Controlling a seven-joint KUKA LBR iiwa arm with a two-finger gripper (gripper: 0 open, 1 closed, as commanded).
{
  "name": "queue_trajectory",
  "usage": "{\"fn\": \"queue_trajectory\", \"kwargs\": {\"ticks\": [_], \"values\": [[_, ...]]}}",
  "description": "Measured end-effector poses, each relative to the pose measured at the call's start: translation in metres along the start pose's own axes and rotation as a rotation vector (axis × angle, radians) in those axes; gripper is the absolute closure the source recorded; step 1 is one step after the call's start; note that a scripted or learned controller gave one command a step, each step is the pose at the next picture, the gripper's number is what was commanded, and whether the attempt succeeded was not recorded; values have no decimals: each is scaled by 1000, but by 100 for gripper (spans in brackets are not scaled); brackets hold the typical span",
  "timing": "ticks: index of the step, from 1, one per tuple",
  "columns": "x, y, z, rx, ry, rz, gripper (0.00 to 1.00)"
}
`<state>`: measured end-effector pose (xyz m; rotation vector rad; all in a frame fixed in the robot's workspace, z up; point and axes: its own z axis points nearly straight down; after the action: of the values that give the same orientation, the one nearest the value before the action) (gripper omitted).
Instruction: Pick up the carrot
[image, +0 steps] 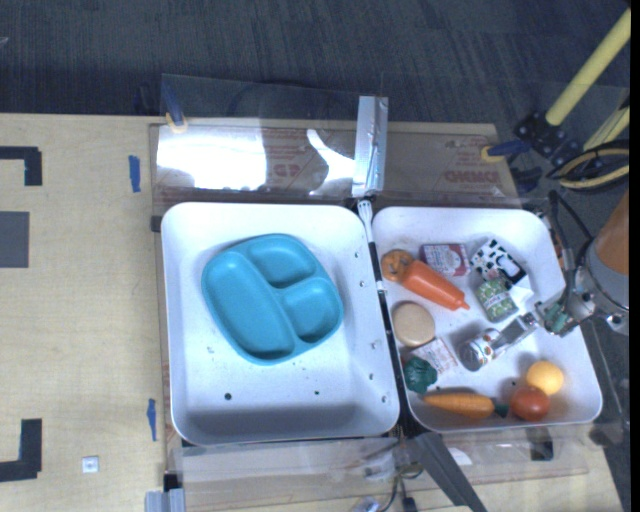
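A: Okay, claw first. Where is it?
B: Low in the right bin, reaching in from the right edge, tip down among the items near the bin's middle. Open or closed, cannot tell; it's a blurry silver shape from here.
A: Anything in it?
B: Nothing visibly between its tips. A small white packet lies just left of it and a green packet just above.
A: Carrot?
B: The carrot lies up and left of the claw, apart from it, slanted, thick end toward a small orange fruit at the bin's left wall. A tan disc sits just below it and a red packet just above.
A: Second orange thing?
B: A long orange piece along the near wall, possibly another carrot. It's beside a red ball, with a yellow ball above that.
A: Left bin?
B: It holds a blue divided plate. Both bins are on the desk.
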<state>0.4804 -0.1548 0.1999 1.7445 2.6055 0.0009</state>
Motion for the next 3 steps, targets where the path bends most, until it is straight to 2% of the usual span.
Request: {"fn": "queue_trajectory", "kwargs": {"ticks": [1, 2, 3], "values": [[33, 50, 87, 8, 10, -88, 0], [-2, 62, 79, 0, 1, -225, 0], [47, 41, 74, 2, 6, -207, 0]]}}
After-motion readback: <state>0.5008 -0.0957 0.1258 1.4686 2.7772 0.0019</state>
